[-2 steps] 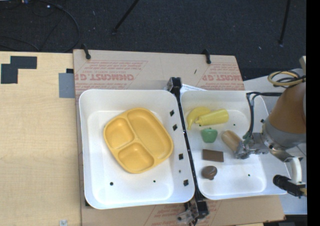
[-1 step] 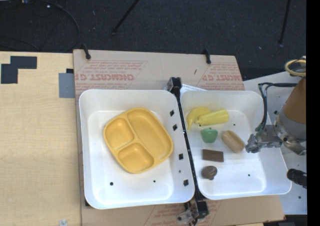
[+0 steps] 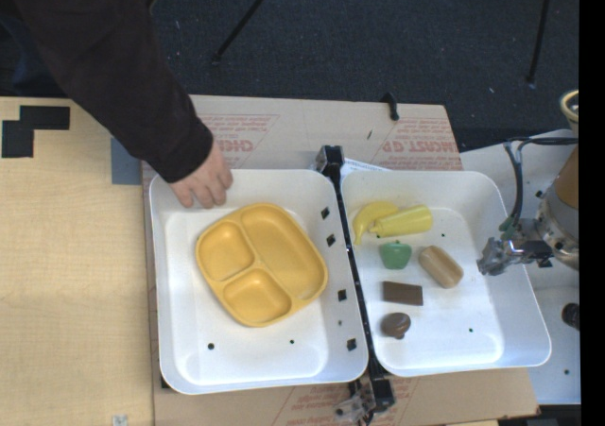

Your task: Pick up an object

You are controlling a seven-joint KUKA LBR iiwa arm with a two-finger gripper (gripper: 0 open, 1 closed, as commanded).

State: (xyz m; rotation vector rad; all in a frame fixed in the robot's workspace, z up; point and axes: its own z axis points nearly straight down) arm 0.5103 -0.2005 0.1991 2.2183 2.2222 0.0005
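The gripper (image 3: 493,258) hangs over the right bin's (image 3: 473,344) right edge, its jaws' opening impossible to tell and nothing visibly held, while the tan roll (image 3: 440,266) lies just left of it, slanted lengthwise.

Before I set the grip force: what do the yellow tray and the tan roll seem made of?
Yellow tray: looks like moulded plastic, smooth and slightly glossy, with three pressed compartments. Tan roll: probably toy-food plastic or foam, matte with an even colour; the look leaves it open.
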